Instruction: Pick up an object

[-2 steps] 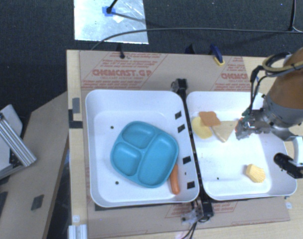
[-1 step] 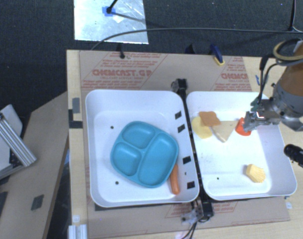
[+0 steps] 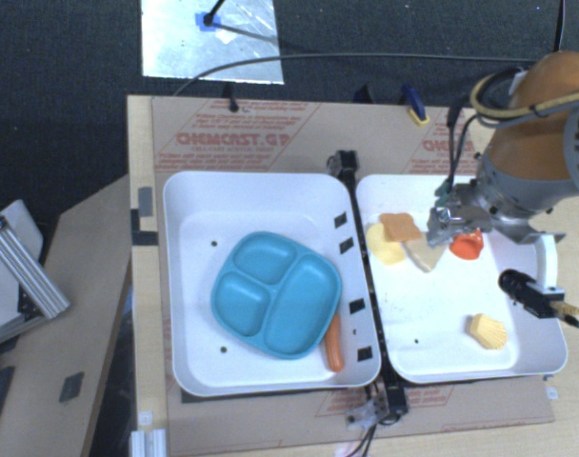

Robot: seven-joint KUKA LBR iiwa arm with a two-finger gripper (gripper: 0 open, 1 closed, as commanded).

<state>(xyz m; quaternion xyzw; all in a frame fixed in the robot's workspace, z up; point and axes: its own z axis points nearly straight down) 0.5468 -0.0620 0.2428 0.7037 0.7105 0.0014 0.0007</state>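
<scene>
Right now the pincer [image 3: 442, 225] hangs low over the right bin [image 3: 537, 355], and whether it is spread or closed, or has anything in it, I cannot tell from this slanted look down. Closest to it lie the likely picks: a pale wedge [image 3: 424, 255] just under and beside its tip, an orange block [image 3: 399, 227] just to its left, and a yellow piece [image 3: 385, 246] touching that block on the far side. A red piece [image 3: 468, 246] sits just to its right, partly tucked under the wrist. These look like small toy foods, so I judge them light, stiff and rather smooth; the orange block's flat sides seem the surest place to pinch, while the wedge may slip out sideways. Further off, toward the near rim, rests a ridged yellow piece [image 3: 488, 330], well apart from the cluster. Farthest left, across the divider, the left bin [image 3: 189, 255] holds a blue divided plate [image 3: 276, 295] with an orange carrot-like stick [image 3: 333, 341] beside it.
</scene>
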